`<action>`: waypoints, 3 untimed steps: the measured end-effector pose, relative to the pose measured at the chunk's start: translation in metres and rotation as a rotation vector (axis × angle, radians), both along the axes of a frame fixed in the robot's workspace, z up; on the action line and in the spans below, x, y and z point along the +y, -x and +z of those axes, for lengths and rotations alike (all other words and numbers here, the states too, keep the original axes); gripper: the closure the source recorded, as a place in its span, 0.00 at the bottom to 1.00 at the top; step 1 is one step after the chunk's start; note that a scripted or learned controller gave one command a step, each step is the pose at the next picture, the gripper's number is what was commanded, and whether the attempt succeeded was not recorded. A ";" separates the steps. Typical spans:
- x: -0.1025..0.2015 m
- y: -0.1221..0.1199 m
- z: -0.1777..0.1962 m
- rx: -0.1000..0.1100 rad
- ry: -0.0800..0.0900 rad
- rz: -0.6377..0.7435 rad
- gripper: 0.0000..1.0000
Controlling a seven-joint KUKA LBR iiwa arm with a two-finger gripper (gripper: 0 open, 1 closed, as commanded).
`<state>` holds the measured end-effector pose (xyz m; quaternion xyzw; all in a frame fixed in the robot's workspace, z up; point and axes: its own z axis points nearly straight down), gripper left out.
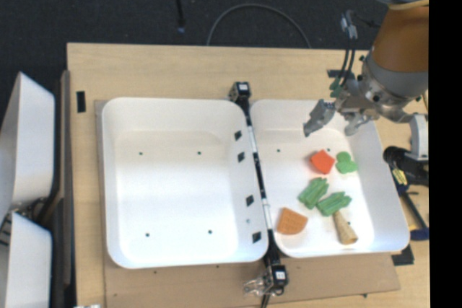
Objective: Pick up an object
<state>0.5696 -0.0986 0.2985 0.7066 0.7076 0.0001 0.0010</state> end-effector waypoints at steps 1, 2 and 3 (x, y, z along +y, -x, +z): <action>-0.060 -0.007 -0.049 0.004 0.002 -0.006 0.00; -0.062 -0.037 -0.201 0.010 -0.001 0.001 0.00; -0.064 -0.040 -0.180 -0.003 0.000 -0.004 1.00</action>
